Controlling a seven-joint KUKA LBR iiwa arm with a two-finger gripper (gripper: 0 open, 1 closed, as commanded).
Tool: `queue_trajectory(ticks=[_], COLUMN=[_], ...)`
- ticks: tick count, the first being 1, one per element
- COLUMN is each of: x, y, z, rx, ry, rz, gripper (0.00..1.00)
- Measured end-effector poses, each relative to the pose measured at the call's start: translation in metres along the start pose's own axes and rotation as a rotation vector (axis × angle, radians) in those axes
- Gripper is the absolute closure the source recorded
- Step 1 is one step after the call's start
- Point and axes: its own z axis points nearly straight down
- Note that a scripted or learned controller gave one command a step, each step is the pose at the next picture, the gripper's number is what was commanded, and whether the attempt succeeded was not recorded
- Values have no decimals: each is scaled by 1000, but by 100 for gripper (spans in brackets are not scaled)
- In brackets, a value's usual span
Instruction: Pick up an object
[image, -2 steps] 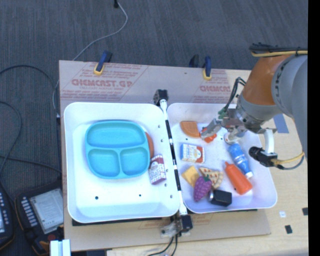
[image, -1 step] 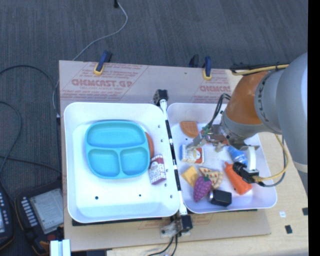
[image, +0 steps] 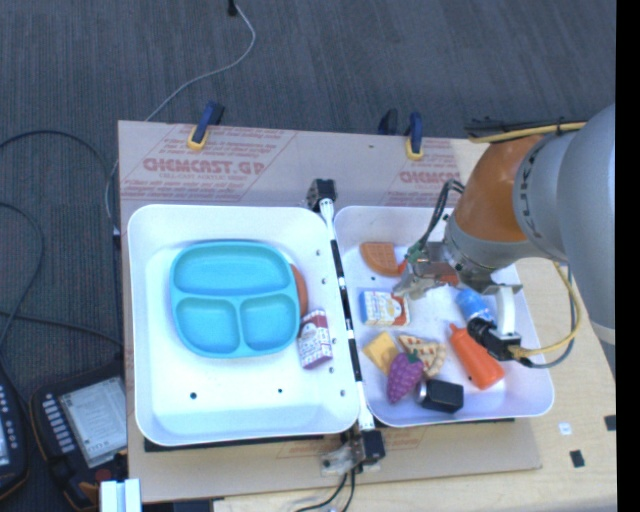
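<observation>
While we are reaching into the right bin (image: 535, 400), our gripper (image: 412, 282) is hovering just above a small packet (image: 381, 308); whether its grip is spread or pressed together, we cannot tell. Beside it are lying purple grapes (image: 404, 373) and an orange carrot (image: 474, 358)

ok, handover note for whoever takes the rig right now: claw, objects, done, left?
Claw: low in the right bin, over its upper middle; nothing visibly between its fingers, and I can't tell if they are open.
Right bin objects: orange slice-shaped toy just left of the claw, small printed packet just below it, yellow block, purple grapes, pizza slice toy, black block, orange bottle-shaped toy, blue piece.
Left bin: blue divided plate, red-and-white can at its right edge.
Done: nothing lifted.
Left: grasp and raise one object.
</observation>
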Motion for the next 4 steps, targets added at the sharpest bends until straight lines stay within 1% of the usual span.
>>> queue_trajectory(ticks=[1, 2, 3, 4], x=[0, 1, 1, 1], y=[0, 1, 0, 1], z=[1, -10, -9, -19], rx=[1, 1, 2, 1], ry=[0, 4, 4, 3], rz=[0, 0, 0, 0], gripper=[0, 100, 0, 100])
